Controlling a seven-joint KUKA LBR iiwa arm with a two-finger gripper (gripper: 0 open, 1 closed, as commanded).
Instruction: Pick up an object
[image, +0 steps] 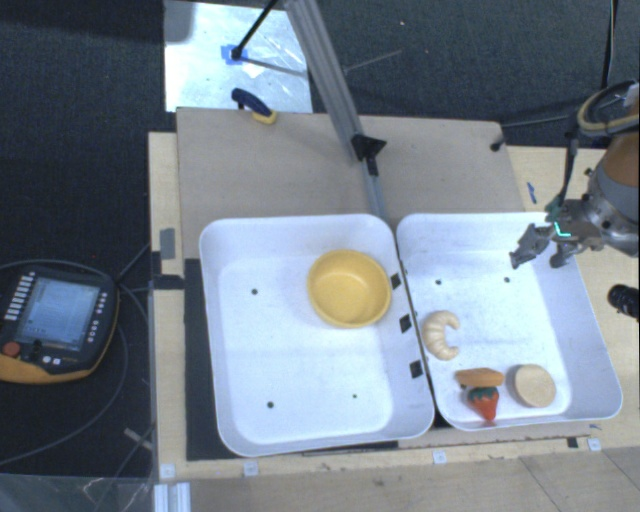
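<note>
Croissant (441, 334), curved, pale, round yellow bowl (348, 288)

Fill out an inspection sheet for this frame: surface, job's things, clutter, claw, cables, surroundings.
Surface: bench bearing left bin and right bin, side by side.
Job's things: yellow bowl in left bin; croissant, strawberry, orange piece and round tan disc in right bin.
Clutter: yellow-tipped clamp at bench's far edge.
Claw: claw open, above right bin's far side, holding nothing.
Cables: black cables from pendant.
Surroundings: teach pendant on dark floor; metal pole.
</note>
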